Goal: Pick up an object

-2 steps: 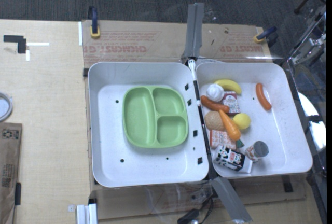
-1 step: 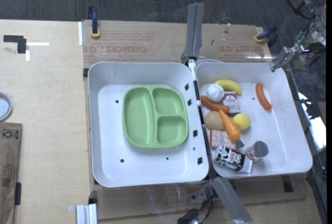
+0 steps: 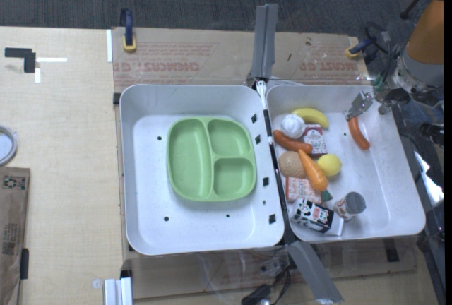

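Gripper (image 3: 359, 106) sits at right bin (image 3: 406, 176) top edge, above hot dog (image 3: 359, 133); can't tell if apart/together, nothing held, pick not done yet

The arm (image 3: 429, 42) runs off the frame's right edge; the pincer (image 3: 358, 106) is too small to read its fingers' spacing.
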`<state>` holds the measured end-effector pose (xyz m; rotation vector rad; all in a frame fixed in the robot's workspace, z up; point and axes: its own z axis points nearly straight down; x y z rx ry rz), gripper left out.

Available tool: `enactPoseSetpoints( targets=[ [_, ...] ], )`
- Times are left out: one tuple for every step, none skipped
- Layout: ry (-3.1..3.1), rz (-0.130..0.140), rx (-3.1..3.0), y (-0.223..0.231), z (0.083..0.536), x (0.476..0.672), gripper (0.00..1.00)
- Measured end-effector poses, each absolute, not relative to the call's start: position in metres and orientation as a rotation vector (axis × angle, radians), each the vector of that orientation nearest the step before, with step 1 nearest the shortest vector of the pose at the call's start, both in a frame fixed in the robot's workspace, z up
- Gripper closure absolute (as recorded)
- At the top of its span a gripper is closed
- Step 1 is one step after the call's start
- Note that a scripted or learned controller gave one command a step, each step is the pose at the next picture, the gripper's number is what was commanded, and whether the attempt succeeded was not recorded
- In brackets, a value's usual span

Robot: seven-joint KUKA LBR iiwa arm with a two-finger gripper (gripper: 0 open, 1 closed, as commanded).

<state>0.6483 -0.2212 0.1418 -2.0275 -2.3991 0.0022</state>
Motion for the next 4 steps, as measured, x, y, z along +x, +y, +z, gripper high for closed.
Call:
enactPoseSetpoints(
  targets=[
    [-2.360, -0.012, -2.065, -0.213, 0.092, 0.644, 0.00],
    [-2.367, -0.006, -2.068, -0.215, 0.103, 0.644, 1.00],
    [-2.188, 0.001, -2.255, -0.133, 0.202, 0.629, 1.00],
    [-2.144, 0.006, -2.292, -0.165, 0.155, 0.615, 1.00]
  ],
)
